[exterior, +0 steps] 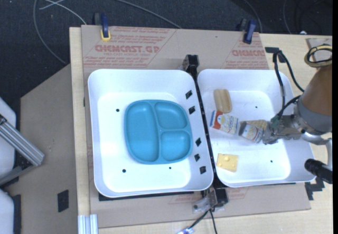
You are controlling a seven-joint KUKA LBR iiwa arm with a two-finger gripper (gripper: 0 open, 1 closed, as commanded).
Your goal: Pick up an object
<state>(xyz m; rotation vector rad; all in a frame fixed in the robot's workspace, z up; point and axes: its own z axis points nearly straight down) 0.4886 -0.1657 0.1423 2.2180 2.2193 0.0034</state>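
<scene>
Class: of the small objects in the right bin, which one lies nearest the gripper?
The small carton-like item lying on its side beside the gripper. The bread-like piece and yellow cheese wedge lie farther off.
</scene>
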